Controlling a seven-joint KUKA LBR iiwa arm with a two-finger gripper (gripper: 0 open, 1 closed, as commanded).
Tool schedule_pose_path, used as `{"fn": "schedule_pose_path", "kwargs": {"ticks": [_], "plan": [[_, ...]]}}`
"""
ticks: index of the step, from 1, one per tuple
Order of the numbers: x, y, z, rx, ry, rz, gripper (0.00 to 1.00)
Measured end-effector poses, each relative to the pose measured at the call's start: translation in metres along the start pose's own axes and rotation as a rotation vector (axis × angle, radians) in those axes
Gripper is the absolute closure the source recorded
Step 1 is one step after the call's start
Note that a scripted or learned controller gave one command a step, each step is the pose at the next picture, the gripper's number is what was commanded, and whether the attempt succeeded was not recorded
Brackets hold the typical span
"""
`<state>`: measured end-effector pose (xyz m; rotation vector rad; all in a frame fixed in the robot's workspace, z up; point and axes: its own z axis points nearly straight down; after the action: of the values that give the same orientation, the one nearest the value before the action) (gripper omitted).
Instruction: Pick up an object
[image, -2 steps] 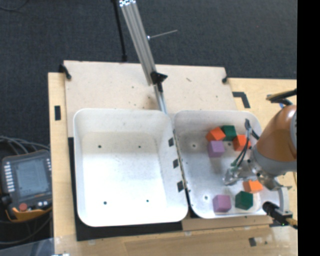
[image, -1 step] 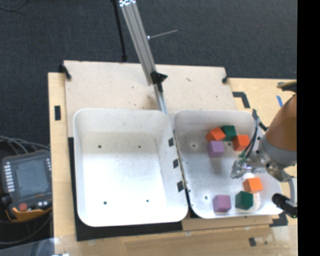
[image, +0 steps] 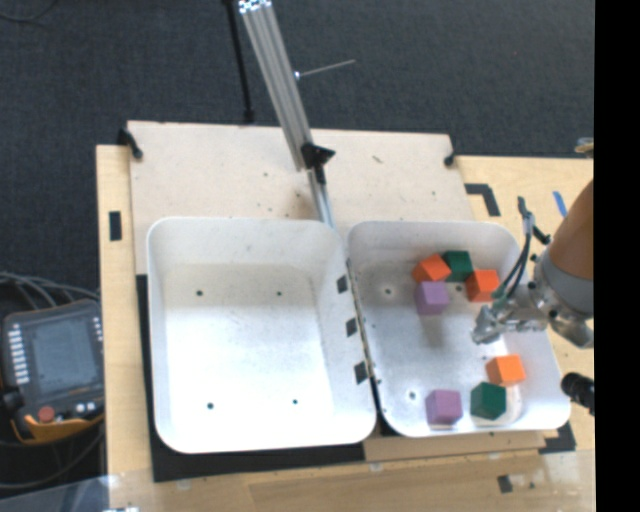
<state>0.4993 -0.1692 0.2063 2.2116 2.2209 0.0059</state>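
Several small blocks lie in the right bin (image: 400, 400). Near its far side an orange block (image: 433, 268), a green block (image: 458, 263), a second orange block (image: 482, 284) and a purple block (image: 433, 296) sit close together. Along the near side are another orange block (image: 507, 369), a green block (image: 488, 400) and a purple block (image: 443, 406). My gripper (image: 490, 328) reaches in from the right and hangs over the right part of this bin, between the far cluster and the near orange block. I see no block in it.
The left bin (image: 160, 300) stands beside the right one, their walls meeting mid-bench. A slanted metal rail (image: 285, 95) rises behind the bins. A handheld control pendant (image: 55, 360) rests off the bench's left edge.
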Motion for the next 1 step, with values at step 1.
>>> {"fn": "schedule_pose_path", "kwargs": {"ticks": [1], "plan": [[-0.0014,0.0024,-0.046,0.0,0.0,-0.001,1.0]]}}
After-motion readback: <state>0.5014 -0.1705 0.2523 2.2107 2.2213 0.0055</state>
